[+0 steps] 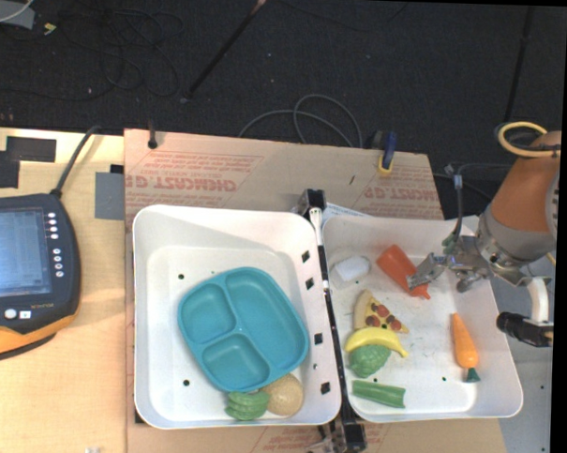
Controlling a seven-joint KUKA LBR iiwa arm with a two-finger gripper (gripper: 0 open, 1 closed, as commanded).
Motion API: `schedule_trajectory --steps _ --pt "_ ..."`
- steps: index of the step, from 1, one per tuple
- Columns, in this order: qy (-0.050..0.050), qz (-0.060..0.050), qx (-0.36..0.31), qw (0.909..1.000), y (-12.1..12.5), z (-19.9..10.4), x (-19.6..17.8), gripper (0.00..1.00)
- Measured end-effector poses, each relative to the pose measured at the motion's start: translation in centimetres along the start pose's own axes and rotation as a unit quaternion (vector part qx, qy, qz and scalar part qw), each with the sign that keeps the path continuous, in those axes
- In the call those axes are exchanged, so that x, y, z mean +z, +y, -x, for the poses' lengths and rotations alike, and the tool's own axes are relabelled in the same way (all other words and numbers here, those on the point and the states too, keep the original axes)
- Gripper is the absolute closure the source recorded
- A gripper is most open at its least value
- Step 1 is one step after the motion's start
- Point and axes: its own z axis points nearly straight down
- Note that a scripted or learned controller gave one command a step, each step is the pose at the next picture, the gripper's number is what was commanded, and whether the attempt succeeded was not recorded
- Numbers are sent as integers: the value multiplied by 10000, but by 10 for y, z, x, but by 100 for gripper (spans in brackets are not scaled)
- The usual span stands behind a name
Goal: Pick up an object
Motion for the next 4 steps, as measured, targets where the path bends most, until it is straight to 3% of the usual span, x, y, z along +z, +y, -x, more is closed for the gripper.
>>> schedule_trajectory --steps 1,2,3,4 --pt "-5 17 -4 10000 -2 0 45 0" --pt "-6 26 0 10000 -1 0 32 100" --pt "-7 24 2 10000 -1 0 33 0" --pt "-4 20 3 10000 -53 1 -17 0"
